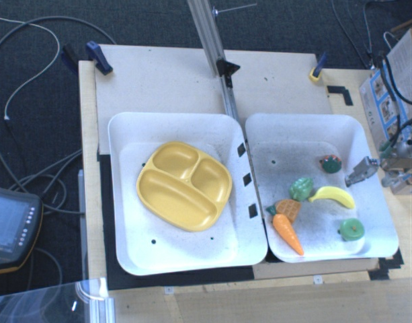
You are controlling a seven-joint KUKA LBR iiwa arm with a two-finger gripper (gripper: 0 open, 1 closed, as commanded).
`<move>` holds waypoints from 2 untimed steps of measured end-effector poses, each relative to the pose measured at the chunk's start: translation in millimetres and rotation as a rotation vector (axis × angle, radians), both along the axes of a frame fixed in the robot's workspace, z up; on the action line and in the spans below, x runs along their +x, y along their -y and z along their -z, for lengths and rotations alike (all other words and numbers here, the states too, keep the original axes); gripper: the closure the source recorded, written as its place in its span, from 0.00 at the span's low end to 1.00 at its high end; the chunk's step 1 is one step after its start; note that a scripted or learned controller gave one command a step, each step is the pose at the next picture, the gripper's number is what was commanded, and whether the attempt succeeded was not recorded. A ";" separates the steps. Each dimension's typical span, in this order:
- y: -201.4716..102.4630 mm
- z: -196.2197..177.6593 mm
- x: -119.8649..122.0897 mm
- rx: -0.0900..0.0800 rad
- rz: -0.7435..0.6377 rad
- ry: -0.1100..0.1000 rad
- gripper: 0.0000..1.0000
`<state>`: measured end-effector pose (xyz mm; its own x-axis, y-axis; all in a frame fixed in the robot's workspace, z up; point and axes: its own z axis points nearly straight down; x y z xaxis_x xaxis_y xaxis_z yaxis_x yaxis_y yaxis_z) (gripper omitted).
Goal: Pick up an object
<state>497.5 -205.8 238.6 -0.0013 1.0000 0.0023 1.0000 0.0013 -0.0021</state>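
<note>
Two white bins sit side by side on the bench, and most of the arm is cut off at the right edge, so you only get a bit of it. The gripper pokes in at about 3 o'clock, over the right rim of the right bin. One grey finger tip is visible there, the rest blends into the grey hardware behind it, so I can't tell how far apart the fingers are. Nothing visible between them.

Right bin has the toy food, all in its lower half. A yellow banana lies just past the middle toward 4 o'clock, curved, ends pointing down. Touching its left end is a green broccoli-looking piece. Right below that is a brownish waffle-textured chunk, hard to say what it is. An orange carrot lies tilted at 6 o'clock, fat end touching the brown chunk and tip pointing toward the bottom rim. A small round green thing with an orange spot sits at 5 o'clock near the corner. A dark reddish-green blob is at about 2 o'clock, nearest the gripper, too small and blurry to name.

Left bin holds just a yellow divided tray, three compartments, sitting tilted around the middle.

A metal pole runs down from 12 o'clock to the gap between the bins.
</note>
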 end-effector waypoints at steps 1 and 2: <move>0.0 0.0 0.0 0.000 0.000 0.000 0.00; 5.9 48.8 -8.0 0.001 0.002 -0.004 0.00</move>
